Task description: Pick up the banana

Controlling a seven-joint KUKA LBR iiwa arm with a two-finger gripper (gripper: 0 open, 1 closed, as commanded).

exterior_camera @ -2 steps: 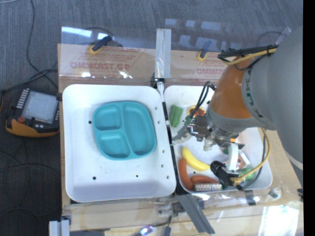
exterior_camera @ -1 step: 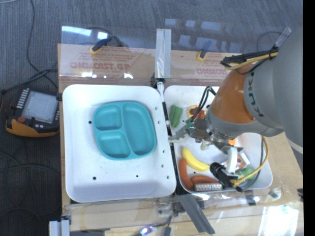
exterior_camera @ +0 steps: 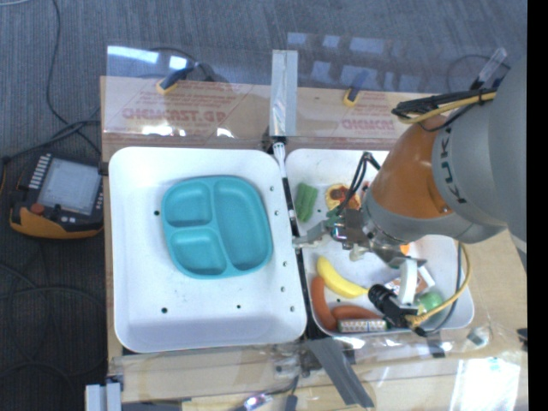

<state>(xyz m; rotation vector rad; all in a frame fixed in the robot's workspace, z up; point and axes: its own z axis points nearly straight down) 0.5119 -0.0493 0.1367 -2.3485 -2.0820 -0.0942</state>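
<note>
The gripper (exterior_camera: 347, 229) (its state impossible to tell) hovers just above the banana (exterior_camera: 340, 279) lying in the right bin (exterior_camera: 445, 248).

1 fixed camera looks down at a slant from above the worktop (exterior_camera: 197, 101), far enough to take in both white bins (exterior_camera: 137, 255) and grey floor (exterior_camera: 86, 15) beyond its edges.

This is a robotics lab. A grey and orange arm (exterior_camera: 428, 187) reaches over two white bins (exterior_camera: 128, 229) on a bench fenced by clear panels (exterior_camera: 197, 62). A teach pendant (exterior_camera: 56, 197) lies on grey carpet (exterior_camera: 68, 41) among loose black cables (exterior_camera: 51, 75).
</note>
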